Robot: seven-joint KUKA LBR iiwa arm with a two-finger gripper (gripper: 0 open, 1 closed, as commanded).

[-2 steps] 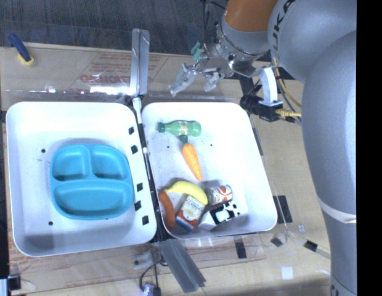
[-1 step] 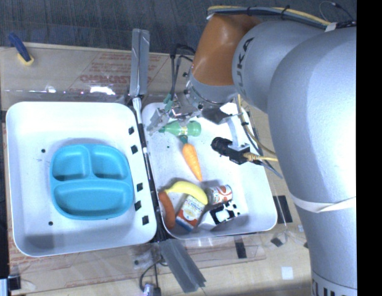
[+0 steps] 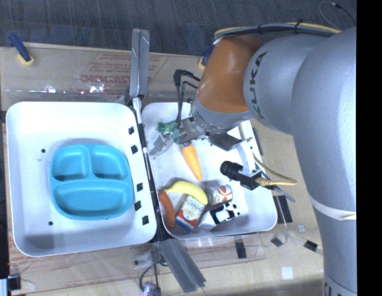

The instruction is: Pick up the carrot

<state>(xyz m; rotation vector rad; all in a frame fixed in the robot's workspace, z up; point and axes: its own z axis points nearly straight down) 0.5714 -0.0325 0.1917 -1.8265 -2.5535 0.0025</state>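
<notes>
I see one carrot point(image 3: 191, 160) lying nearly up-down, tip toward the banana point(image 3: 190, 192) (also one). The gripper point(image 3: 178, 135) sits at its top end; its grasp I cannot tell.

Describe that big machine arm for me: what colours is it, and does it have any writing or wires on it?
The arm is thick and rounded, mostly smooth silver-grey, with a glossy orange band above the wrist. Black letters spelling KUKA run along the grey shell beside that band. Black cables loop near the wrist, and the gripper at the end is a small cluster of dull metal parts with a touch of green.
</notes>
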